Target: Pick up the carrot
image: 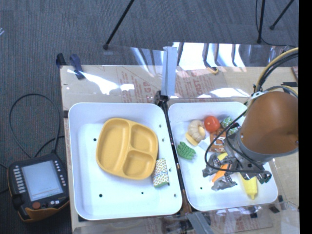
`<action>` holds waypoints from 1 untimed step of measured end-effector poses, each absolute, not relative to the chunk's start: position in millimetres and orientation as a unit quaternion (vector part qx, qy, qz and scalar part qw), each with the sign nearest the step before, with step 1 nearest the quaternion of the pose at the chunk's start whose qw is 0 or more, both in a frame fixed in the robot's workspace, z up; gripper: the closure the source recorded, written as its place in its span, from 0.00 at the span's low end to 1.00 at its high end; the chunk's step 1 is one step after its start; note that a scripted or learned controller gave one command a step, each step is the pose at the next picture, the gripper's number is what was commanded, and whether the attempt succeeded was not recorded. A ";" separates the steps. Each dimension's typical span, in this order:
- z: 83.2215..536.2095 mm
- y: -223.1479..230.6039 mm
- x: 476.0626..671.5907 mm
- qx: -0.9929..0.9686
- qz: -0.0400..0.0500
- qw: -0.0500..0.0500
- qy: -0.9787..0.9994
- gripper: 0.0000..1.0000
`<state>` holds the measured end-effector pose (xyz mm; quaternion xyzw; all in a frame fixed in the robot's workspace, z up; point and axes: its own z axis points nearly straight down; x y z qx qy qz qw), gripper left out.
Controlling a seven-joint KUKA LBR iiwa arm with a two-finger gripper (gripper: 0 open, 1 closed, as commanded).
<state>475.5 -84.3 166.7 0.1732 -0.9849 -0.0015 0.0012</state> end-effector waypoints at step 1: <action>176.0 -82.3 477.0 0.175 -0.002 0.001 -0.985 1.00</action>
